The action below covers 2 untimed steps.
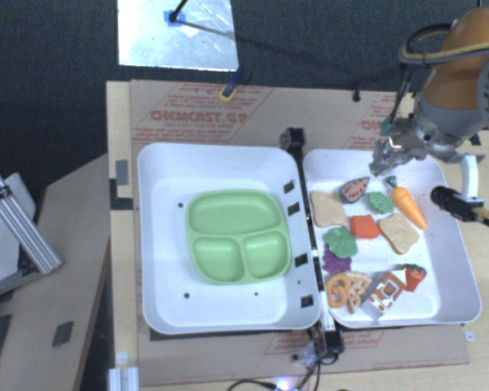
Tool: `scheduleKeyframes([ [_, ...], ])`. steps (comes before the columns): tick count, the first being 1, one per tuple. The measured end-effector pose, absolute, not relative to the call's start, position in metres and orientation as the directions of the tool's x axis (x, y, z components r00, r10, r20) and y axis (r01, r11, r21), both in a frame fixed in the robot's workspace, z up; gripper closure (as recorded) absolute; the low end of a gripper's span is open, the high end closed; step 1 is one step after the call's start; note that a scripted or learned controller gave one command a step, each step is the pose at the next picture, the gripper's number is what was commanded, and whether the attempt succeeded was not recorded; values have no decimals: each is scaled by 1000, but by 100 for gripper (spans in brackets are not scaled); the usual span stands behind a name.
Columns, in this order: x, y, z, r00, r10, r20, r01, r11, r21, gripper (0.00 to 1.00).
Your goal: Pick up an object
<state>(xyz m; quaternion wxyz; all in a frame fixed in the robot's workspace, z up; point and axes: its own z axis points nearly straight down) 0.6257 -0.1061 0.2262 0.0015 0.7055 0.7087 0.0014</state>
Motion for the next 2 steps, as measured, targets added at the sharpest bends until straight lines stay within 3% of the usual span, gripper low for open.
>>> scheduleKeyframes([
  [2, 555, -29, 221, -8, 1000, 2, 1000, 8, -3, 100],
])
